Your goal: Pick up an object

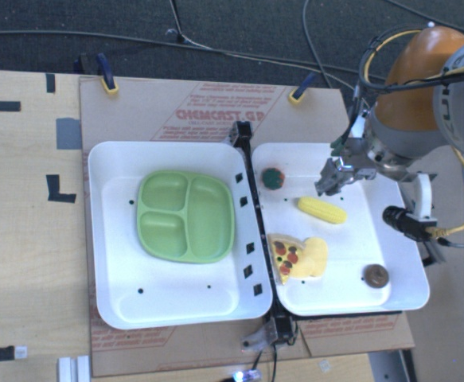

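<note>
The gripper [329,183], empty with fingers slightly parted, hangs just above the corn cob [321,209]: light, stiff, slick; grasp it mid-length

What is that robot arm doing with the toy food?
The arm's gripper hangs over the right bin, just above a toy corn cob. It holds nothing. A pizza slice, a dark green ball and a small brown piece also lie there. The left bin holds a green divided plate.
</note>
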